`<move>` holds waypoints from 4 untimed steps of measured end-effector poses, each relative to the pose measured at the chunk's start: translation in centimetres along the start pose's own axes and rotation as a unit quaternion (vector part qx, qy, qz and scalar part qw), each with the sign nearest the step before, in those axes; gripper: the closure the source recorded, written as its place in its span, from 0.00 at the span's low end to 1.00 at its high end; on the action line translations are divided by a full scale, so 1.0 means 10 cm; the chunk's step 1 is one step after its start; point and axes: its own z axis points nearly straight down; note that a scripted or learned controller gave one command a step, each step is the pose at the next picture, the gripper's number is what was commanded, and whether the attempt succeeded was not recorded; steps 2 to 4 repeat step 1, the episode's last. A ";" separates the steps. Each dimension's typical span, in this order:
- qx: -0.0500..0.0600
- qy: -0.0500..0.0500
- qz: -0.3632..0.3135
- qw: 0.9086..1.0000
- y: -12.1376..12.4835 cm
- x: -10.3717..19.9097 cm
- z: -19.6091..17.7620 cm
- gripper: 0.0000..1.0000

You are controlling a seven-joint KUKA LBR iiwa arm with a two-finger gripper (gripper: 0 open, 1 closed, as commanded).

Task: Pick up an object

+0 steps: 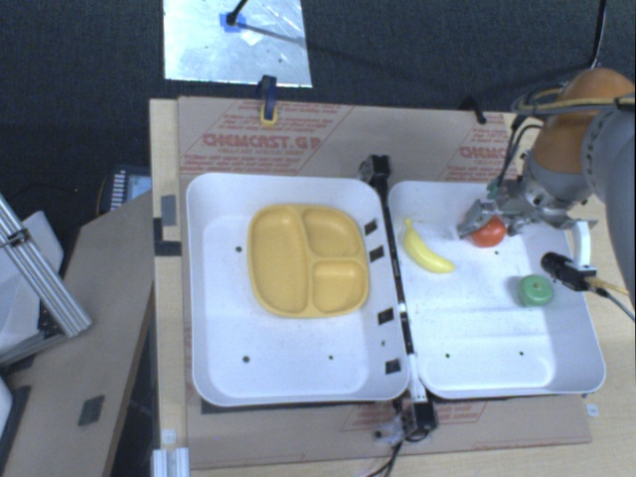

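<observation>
In the right bin a small red-orange round thing lies near the far side. My gripper is right over it, reaching in from the right, and hides its upper part. A yellow banana lies to the left of it, near the divider between the bins. A green round piece sits toward the bin's right side, nearer the front.
The left bin holds a yellow divided plate in its middle. The grey arm with its orange band comes down over the right bin's far right corner. The front half of the right bin is bare white floor.
</observation>
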 end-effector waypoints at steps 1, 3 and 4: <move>-0.004 -0.001 -0.001 1.000 0.02 0.00 -0.15 1.00; -0.004 -0.001 -0.001 1.000 0.02 0.00 -0.15 1.00; -0.004 -0.001 -0.001 1.000 0.02 0.00 -0.15 1.00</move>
